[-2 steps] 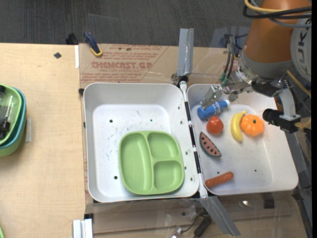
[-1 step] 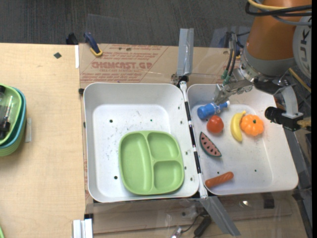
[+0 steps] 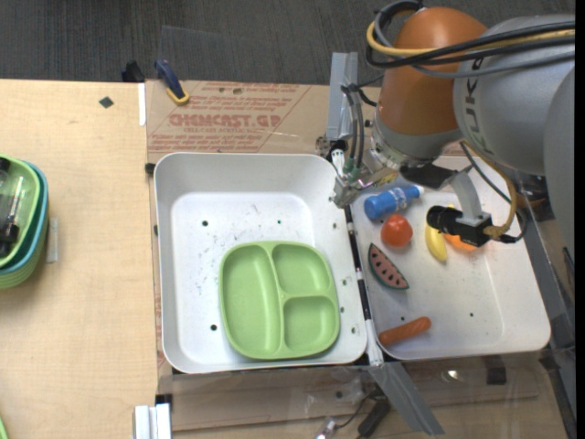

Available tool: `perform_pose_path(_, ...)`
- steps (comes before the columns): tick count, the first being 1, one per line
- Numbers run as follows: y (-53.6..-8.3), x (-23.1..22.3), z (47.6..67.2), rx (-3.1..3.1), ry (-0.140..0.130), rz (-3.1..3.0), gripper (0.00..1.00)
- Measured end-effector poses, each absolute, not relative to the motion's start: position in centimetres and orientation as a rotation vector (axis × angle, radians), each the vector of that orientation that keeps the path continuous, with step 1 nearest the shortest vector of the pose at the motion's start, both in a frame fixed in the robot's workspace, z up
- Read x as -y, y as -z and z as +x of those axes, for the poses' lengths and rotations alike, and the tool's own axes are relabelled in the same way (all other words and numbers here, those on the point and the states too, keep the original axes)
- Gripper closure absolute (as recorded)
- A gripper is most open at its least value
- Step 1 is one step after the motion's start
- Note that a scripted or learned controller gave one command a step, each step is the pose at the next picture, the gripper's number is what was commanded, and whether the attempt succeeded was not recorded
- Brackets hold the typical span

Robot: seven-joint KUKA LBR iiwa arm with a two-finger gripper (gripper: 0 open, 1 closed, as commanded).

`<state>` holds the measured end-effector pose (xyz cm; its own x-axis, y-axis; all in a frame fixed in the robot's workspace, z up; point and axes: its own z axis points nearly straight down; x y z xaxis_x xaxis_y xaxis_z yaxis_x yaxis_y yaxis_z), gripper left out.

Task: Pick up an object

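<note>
1. While my pincer [image 3: 348, 188] hangs at the right bin's [image 3: 512, 327] left wall, its grip state I cannot tell.
2. Just beside it lies the blue bottle [image 3: 390, 199], long axis running left-right, slightly tilted, above the tomato [image 3: 397, 231].

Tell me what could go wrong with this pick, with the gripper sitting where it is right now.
1. The gripper sits low at the right-hand white bin's left wall, so closing or descending may catch the wall rather than a toy.
2. The blue plastic bottle lies beside the round red tomato toy; a grab could nudge one into the other.
3. The arm overhangs that bin, partly hiding the yellow banana toy.
</note>
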<state>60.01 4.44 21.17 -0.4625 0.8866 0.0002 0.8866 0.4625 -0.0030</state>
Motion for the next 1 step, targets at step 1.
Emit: perform_pose_path(1,-13.76,-12.66,62.73,2.573,-0.004,-1.801,1.00)
